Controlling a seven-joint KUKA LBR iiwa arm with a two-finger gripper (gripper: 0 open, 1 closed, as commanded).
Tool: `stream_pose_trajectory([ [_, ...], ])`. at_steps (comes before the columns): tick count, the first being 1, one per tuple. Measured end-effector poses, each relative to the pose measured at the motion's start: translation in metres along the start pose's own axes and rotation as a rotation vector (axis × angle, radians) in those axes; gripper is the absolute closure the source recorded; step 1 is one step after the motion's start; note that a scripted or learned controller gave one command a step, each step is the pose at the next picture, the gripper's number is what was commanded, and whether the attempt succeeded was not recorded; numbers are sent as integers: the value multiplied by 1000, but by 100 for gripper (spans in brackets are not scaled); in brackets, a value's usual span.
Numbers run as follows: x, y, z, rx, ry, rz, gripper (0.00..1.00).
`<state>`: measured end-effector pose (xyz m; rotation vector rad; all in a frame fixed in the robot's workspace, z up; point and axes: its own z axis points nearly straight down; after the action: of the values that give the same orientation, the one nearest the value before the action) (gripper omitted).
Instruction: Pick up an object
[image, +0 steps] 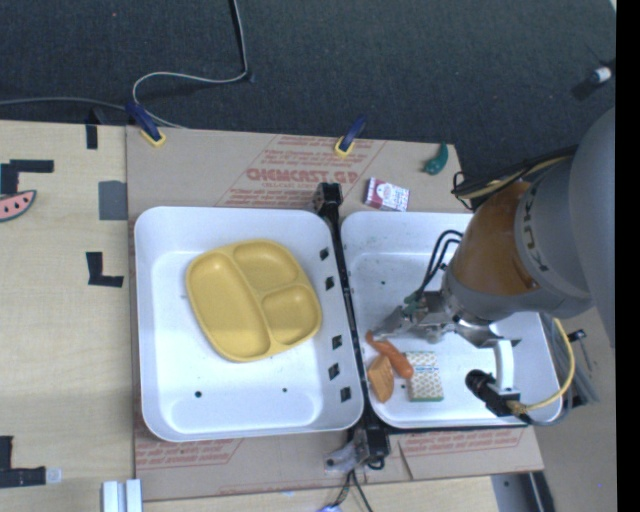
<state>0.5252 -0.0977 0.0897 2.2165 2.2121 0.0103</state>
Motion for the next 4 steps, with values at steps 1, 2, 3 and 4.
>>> stream_pose_trajectory([
  [1,4,-24,-1,-4,3,-3,0],
  [2,6,-22,-11,-8,5,-3,100],
  [3,6,-22,-11,-8,5,-3,0],
  [4,0,70,4,6,1,-4,0],
])
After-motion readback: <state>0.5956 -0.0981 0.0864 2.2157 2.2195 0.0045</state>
